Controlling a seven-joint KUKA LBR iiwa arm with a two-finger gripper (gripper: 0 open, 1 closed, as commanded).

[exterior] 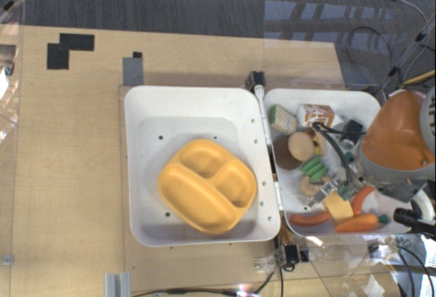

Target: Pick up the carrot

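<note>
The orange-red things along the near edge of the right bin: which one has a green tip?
The carrot, the orange one at the near right. Its right end is green; the redder sausage-like piece to its left has none.

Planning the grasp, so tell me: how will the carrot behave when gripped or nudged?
The carrot looks like smooth moulded plastic, so probably stiff, light and a bit slippery. Its rounded, tapered body may roll or pivot if nudged. It lies beside the yellow block, which could crowd one side.

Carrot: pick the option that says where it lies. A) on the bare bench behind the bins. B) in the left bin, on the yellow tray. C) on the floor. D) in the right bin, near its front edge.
D: the carrot lies along the front edge of the right bin, beside the yellow block; the yellow tray sits in the left bin.
</note>
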